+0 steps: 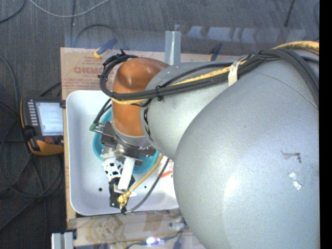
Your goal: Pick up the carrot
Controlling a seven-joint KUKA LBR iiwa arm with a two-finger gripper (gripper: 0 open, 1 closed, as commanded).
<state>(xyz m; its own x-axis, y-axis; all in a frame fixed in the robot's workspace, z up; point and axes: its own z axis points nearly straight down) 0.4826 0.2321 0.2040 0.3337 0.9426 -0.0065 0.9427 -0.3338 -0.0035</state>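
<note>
My arm reaches over the left white bin (83, 191) and covers most of the view. The orange wrist band (132, 95) hangs above the bin's middle, and the gripper (111, 166) points down just below it, close to the bin floor. A teal round object (98, 145) lies partly under the wrist, with the gripper at its near edge. A thin orange-red sliver (165, 171), perhaps the carrot, peeks out beside the arm's grey body; most of it is hidden. I see nothing held.
The right bin is hidden beneath the arm. A teach pendant (42, 124) lies on the floor left of the bench. Cardboard (83, 69) lines the bench behind the bin. Loose cables run across the carpet.
</note>
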